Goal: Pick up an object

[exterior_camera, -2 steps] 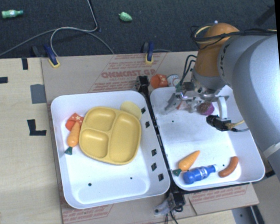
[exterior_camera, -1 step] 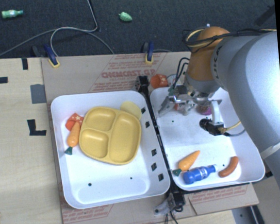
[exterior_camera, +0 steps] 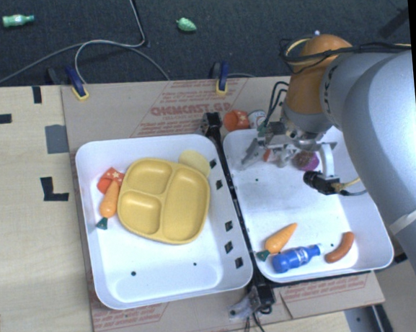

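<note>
Setting: cardboard-covered bench [exterior_camera: 152, 101] with dark carpet behind it along the top of the frame; two blue clamps pinned the cardboard at its upper edge, seemingly to keep it from sliding.
Bins: a left bin [exterior_camera: 116, 278] and a right bin [exterior_camera: 297, 190], both shallow and white, sat side by side at frame centre, touching along a black divider.
Arm: a grey arm with an orange band filled the right side of the frame and reached down into the upper part of the right bin.
Gripper [exterior_camera: 282, 148]: low over the upper right bin, near its top rim; whether it was open, closed or holding anything could not be told.
Likely target: a purple object [exterior_camera: 307, 161], small and rounded, lay just beside the gripper, partly hidden by the mechanism; judged the likeliest pick because it was nearest.
Other right-bin items: an orange carrot [exterior_camera: 281, 238], a blue bottle [exterior_camera: 296, 257] with a white cap and a brown sausage [exterior_camera: 340, 248] lay clustered in the lower part, well apart from the gripper.
Left bin contents: a yellow divided plate [exterior_camera: 164, 199] at centre, with a smaller carrot [exterior_camera: 108, 201] and a red piece [exterior_camera: 110, 179] at its left.
</note>
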